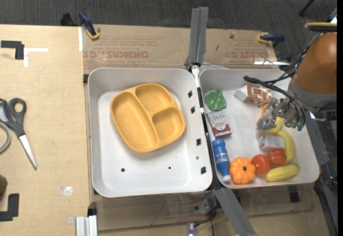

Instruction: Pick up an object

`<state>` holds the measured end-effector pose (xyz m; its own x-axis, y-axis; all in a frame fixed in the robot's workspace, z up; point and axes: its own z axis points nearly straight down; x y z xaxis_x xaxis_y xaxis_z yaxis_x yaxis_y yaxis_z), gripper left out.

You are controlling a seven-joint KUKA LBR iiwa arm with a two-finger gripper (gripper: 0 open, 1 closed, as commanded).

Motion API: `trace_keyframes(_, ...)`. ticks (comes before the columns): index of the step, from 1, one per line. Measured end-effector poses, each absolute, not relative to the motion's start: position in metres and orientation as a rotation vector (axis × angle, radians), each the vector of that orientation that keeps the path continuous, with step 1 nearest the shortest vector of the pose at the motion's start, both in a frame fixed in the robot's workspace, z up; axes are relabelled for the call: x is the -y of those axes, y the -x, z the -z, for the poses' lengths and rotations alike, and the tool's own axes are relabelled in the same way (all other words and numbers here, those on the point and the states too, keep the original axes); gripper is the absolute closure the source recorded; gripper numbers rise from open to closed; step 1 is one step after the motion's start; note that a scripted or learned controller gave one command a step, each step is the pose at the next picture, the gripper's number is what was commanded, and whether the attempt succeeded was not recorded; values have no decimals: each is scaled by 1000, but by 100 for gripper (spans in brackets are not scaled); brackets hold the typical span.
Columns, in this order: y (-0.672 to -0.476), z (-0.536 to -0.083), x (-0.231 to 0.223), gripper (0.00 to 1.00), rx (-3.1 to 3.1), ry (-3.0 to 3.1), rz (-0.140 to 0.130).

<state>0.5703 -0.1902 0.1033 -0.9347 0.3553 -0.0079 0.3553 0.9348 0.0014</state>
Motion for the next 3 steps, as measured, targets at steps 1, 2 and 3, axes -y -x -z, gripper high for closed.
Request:
trace_keyframes(1, -607, -204, 120, 100, -3020, -851, 0)
trace_keyframes(2, -645, -220, 102, 100, -3026, -827, 0)
trace_keyframes(3, -622, -227, 61, 100, -3011, -888, 0)
